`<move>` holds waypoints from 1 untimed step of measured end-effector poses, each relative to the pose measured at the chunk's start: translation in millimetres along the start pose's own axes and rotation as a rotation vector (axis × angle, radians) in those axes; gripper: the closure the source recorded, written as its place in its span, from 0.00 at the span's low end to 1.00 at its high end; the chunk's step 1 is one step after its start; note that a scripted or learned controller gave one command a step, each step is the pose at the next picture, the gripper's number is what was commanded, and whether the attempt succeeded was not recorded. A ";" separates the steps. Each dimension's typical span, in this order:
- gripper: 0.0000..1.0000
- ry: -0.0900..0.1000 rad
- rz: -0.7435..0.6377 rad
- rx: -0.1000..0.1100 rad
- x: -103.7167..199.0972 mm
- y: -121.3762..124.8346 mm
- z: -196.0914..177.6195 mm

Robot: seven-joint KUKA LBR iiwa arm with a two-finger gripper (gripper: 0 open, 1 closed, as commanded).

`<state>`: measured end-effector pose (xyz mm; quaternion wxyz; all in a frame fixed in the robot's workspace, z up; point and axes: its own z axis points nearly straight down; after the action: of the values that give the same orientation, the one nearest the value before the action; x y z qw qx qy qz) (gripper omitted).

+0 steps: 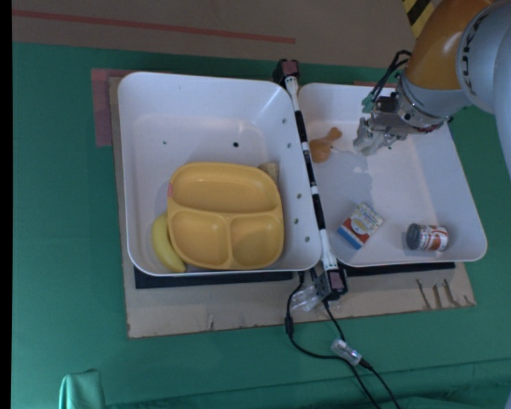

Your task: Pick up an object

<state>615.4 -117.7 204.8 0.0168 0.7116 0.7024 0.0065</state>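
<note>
- Target candidate: the small orange pear-shaped toy lies in your right bin, close to the divider between the bins.
- It sits just left of the end effector, its long axis slanting up toward it.
- Whether the end effector is spread or pressed together, you cannot tell.
- Carton and can lie farther off, near the front wall.

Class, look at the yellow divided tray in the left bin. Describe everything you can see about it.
The yellow divided tray looks like smooth moulded plastic, rounded at the corners, with three compartments: one long one along the far side and two smaller ones nearer the camera. It lies flat, right way up, in the near part of the left bin. A banana lies against its left near edge, and a small tan object peeks out behind its far right corner.
</note>
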 end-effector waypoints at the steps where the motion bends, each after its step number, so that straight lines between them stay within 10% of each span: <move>1: 1.00 0.005 -0.006 0.013 19.4 -10.2 14.9</move>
<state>606.0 -98.4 189.3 0.0105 0.7097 0.7044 0.0036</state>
